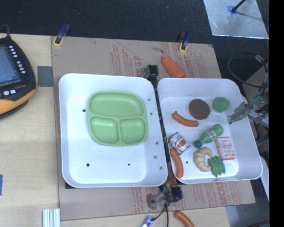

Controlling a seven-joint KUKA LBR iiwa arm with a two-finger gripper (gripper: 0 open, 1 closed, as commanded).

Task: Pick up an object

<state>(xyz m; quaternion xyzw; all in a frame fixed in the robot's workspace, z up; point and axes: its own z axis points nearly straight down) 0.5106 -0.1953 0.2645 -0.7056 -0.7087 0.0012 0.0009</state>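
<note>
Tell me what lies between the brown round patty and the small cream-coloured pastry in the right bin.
In the camera view, a green bottle lies tilted between the brown patty and the cream pastry, on the right bin.

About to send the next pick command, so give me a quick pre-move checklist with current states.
1. Pincer over the right bin, at its right edge: ok.
2. Pincer carrying nothing: cannot tell.
3. Nearest target, green round piece, lying free: ok.
4. Green bottle clear of red-and-white packet: not ok, they touch.
5. Green divided plate sitting flat in left bin: ok.
</note>
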